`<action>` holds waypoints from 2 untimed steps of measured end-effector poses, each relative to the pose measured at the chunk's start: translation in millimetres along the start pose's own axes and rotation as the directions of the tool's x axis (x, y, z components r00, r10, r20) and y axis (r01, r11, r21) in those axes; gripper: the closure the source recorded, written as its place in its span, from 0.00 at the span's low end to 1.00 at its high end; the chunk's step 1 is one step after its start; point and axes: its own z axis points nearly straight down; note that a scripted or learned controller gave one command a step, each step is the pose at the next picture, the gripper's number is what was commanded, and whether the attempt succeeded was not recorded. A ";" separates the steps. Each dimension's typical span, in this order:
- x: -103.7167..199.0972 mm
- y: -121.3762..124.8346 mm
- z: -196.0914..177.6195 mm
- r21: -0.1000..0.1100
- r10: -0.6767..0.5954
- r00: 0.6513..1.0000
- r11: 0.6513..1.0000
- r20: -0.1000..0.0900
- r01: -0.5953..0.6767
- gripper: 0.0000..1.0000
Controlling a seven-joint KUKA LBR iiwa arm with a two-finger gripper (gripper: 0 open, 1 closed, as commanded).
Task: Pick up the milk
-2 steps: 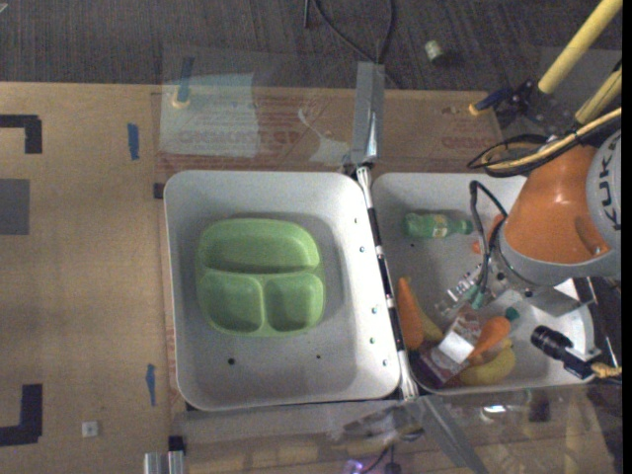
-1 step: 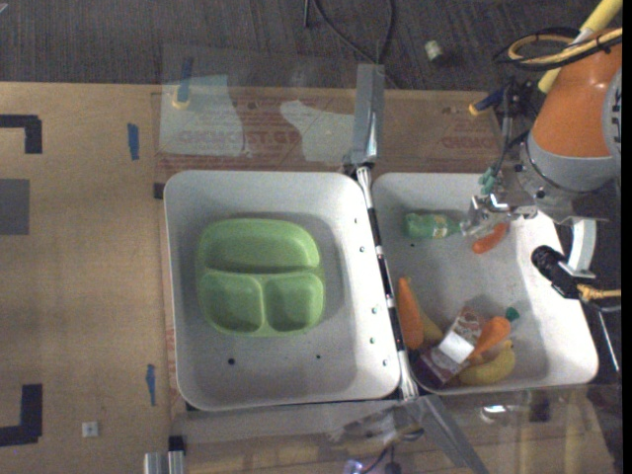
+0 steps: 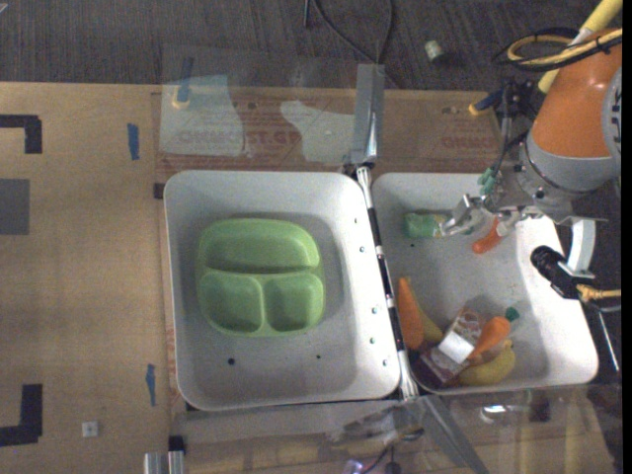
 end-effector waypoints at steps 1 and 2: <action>17.9 43.3 -10.0 -0.001 0.306 0.952 0.952 0.000 -0.306 0.00; -14.5 -14.1 119.6 -0.005 0.333 0.943 0.943 -0.003 -0.333 0.00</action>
